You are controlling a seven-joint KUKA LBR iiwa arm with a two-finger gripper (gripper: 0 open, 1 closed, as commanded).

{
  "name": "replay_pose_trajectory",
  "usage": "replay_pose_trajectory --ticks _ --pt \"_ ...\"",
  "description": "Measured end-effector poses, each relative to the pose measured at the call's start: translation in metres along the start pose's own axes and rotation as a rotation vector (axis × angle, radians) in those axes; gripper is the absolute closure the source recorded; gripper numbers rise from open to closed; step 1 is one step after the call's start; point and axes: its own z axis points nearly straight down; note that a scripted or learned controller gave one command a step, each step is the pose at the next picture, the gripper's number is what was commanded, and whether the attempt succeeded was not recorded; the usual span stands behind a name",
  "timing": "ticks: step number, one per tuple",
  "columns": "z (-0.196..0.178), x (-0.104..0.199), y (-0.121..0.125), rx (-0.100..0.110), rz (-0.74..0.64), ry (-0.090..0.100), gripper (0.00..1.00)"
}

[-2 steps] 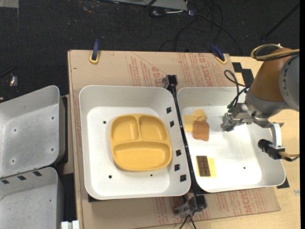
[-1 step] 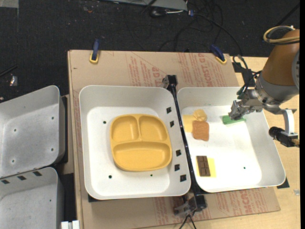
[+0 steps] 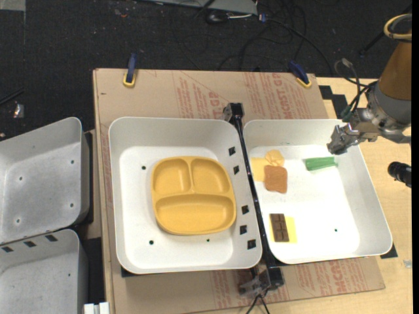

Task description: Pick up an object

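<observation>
The gripper (image 3: 340,141) hangs over the right bin's (image 3: 366,195) far right edge; whether its jaws are released or clenched I cannot tell; the green block (image 3: 319,164) lies just beside it, so descend squarely over the block, straddling its narrow width before closing.

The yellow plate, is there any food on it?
No, the yellow plate sits bare in the left bin; the food pieces lie in the right bin.

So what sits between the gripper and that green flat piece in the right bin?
Nothing: in the camera view only bare white floor of the right bin separates the gripper from the green flat piece.
</observation>
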Motion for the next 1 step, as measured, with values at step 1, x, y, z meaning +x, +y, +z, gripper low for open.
replay_pose_trajectory --ticks 1 --pt "-0.0021 -0.0001 0.0007 0.004 0.000 0.001 1.00"
